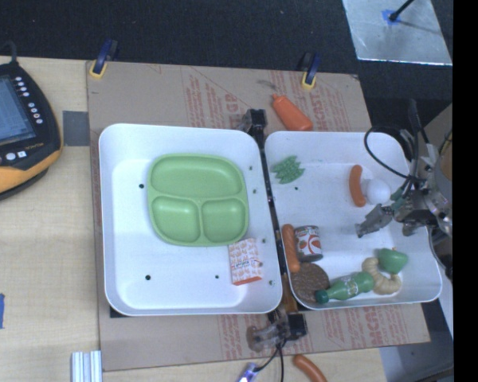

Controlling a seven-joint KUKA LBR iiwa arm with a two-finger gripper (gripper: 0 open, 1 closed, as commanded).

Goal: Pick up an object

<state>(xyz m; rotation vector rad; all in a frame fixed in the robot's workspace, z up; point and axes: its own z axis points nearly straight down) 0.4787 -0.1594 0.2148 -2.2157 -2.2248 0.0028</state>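
cardboard-covered bench, two white bins, gripper [380, 217] low over the right bin [327, 153] with nothing between its fingers.
its fingers look spread a little, just beside a white egg-like ball [378, 189] and an orange sausage [356, 185]; either seems the likeliest pick. my worry: the ball is round and could roll off a closing finger, and the sausage lies so close it may get nudged instead. the green bottle [346, 287], brown cookie [310, 279] and small can [307, 243] crowd the near edge, where a grasp could hit the bin wall. the green divided plate [197, 199] sits in the left bin [127, 285].
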